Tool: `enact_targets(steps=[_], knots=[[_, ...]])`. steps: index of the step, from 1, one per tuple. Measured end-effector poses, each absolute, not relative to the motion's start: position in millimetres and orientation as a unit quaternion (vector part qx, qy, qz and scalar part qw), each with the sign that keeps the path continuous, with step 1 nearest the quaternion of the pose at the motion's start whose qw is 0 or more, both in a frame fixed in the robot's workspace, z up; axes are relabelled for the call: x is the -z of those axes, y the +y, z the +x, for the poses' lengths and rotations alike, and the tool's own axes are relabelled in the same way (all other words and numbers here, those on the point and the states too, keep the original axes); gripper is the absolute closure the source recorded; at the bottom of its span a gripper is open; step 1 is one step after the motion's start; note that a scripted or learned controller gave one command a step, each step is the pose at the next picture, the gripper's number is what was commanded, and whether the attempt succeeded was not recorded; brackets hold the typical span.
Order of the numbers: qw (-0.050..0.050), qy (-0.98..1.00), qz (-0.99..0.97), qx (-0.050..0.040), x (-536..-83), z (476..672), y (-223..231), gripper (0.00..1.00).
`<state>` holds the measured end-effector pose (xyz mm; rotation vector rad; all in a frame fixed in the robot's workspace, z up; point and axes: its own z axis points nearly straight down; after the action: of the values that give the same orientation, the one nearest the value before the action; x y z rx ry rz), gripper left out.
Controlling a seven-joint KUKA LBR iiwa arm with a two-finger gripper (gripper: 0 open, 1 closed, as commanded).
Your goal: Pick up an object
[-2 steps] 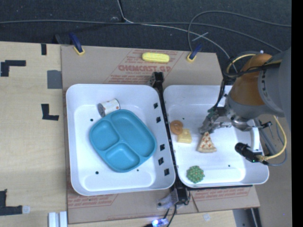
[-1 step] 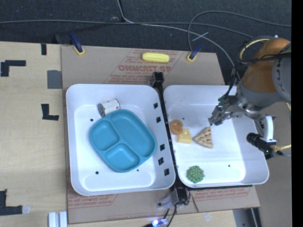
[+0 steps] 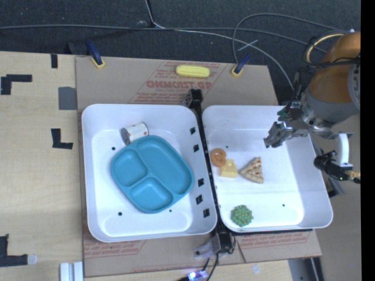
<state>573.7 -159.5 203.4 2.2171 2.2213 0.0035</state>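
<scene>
Your gripper [image 3: 275, 138] hung over the right bin [image 3: 310, 212], close to its right rim and toward the back; whether it was released or clenched could not be told. The nearest pickable thing, a pizza slice [image 3: 253, 171], lay toward the bin's front-left from the gripper, near the bin's middle, beside a cheese wedge [image 3: 228, 169].
</scene>
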Motion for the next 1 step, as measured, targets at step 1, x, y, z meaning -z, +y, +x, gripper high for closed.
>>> enact_targets(steps=[1], knots=[[0.003,0.708,0.707,-0.0014,-265.8,569.9,-161.9,1.0]])
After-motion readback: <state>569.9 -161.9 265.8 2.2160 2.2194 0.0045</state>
